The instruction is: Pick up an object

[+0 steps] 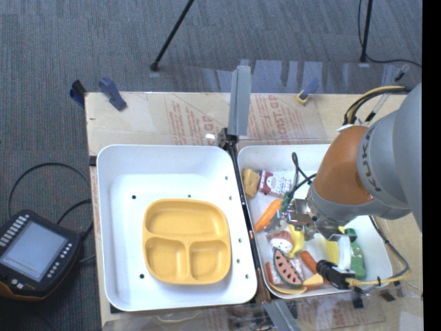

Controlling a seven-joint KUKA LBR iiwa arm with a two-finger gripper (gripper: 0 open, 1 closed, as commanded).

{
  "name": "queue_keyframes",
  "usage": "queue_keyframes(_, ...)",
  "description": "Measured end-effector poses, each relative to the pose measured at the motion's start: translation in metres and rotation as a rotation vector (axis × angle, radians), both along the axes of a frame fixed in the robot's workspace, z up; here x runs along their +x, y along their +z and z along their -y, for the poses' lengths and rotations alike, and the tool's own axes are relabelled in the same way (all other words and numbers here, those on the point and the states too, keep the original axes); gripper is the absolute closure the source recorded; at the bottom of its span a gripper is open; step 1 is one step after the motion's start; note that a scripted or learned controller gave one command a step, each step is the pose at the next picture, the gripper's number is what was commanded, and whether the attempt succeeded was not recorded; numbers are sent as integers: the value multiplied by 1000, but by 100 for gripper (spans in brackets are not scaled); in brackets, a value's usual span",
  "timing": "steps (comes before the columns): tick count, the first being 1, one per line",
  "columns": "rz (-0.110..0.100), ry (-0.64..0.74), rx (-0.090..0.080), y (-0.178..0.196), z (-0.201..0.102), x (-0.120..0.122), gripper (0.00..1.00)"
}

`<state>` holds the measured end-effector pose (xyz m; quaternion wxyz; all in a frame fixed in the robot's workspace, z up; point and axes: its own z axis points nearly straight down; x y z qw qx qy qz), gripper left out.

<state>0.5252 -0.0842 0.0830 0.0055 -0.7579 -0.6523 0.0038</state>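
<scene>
The worktop (158, 119) carries two shallow white bins side by side. The left bin (117, 178) holds a yellow divided tray (186, 240), lying flat near its middle, three compartments, nothing in them. The right bin (272, 154) holds a crowded heap of small toy food pieces. The arm (372, 167), grey with an orange band, reaches in from the right and hangs over the right bin, its gripper (298, 214) low among the items near the bin's middle; the wrist body hides the tips, so it cannot be told how the gripper is set or whether anything is held. Items noted: an orange carrot (267, 214) lying at a slant just left of the gripper; a watermelon slice (287, 267) near the front wall; a green piece (357, 259) to the right; a yellow block (251, 182) and a red and white packet (277, 182) toward the back. The carrot is judged the nearest candidate. It appears to be light, stiff moulded plastic, smooth and likely slippery, tapered, so it may squirt out under a pinch near the thin end. Recommended hold: across the thicker middle of the body, square to its length. Neighbouring pieces lie close or touching, so a descent risks nudging them or catching two at once. The pick is judged not yet completed.
</scene>
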Motion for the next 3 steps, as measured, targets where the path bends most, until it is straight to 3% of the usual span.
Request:
queue_keyframes(1,2,-11,1,11,3,1,100)
queue_keyframes(2,11,-226,-4,104,-12,31,100)
queue_keyframes(3,4,-351,-5,102,-58,15,100)
